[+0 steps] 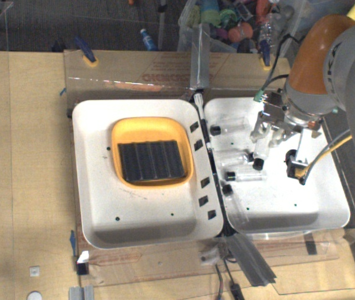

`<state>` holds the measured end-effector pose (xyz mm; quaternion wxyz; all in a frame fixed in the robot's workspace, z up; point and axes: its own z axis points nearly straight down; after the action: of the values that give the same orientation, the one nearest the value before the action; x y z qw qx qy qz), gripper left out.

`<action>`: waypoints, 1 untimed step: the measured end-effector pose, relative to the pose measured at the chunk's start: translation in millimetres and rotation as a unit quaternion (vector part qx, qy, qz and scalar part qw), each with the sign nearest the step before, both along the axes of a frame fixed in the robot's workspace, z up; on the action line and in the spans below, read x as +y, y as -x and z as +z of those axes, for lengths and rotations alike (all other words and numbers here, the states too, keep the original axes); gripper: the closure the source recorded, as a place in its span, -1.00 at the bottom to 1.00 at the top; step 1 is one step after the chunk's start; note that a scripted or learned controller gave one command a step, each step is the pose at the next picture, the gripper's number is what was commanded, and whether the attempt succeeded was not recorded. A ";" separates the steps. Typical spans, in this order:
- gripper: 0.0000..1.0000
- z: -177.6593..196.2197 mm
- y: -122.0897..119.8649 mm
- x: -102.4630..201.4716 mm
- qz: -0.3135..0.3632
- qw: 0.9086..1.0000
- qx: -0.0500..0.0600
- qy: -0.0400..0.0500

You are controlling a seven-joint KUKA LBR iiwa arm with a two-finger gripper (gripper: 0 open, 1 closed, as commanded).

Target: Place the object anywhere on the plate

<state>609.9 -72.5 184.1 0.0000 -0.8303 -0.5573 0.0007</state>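
A yellow plate [150, 127] sits in the left bin [96, 167]. A black ribbed rectangular object [151, 160] lies flat on the plate's middle. My gripper [264, 150] hangs over the right bin [315, 205], near its back middle, far from the plate. Its two pale fingers [259, 139] point down and left with a gap between them, and nothing shows in that gap. Small clear pieces with black ends [245, 176] lie on the bin floor just below and left of the gripper.
Another clear piece with a black end [215, 130] lies at the right bin's back left. A raised divider with black tabs [204, 167] separates the bins. A box of coloured items [240, 8] stands behind the bench.
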 end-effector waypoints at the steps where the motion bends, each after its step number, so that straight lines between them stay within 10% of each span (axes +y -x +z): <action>1: 1.00 0.2 -56.8 12.3 0.053 0.999 0.000 0.000</action>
<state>666.7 -60.1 184.3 0.0001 -0.7999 -0.6001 0.0005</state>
